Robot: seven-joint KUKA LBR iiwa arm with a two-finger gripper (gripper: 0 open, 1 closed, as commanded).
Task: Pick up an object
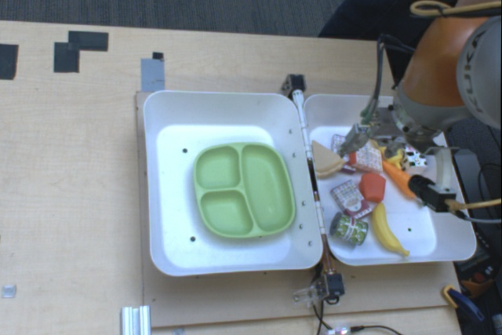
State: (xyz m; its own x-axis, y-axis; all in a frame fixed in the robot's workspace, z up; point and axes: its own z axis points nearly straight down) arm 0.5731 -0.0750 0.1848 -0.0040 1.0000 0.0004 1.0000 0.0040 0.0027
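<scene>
You can't tell from this angle whether the jaws are apart or together: the gripper (pixel 362 134) is low over the far part of the right bin (pixel 455 247), and its tip blurs into the clutter beneath it. Nothing reads as being between the jaws, so count nothing as held. Take the red block (pixel 373 187) as your landmark. The gripper tip sits just beyond it, toward the bin's far wall, over a red-and-white packet (pixel 365 161). Just left of that packet, against the divider, lies a tan wedge, bread-like (pixel 325 159). On the near-left side of the red block is a small printed packet (pixel 348 197), and nearer still a green can on its side (pixel 350 229). The banana (pixel 387 229) lies on the block's near-right side, the orange carrot (pixel 399 177) to its right. The grey arm with its orange band (pixel 443 63) comes in from the right, above the carrot. The left bin (pixel 161 192), well left of the block, holds a green divided plate (pixel 244 190). Progress, as I judge it: approach and descent done, target probably the red-and-white packet. Closing, lift and grasp check are all left.
</scene>
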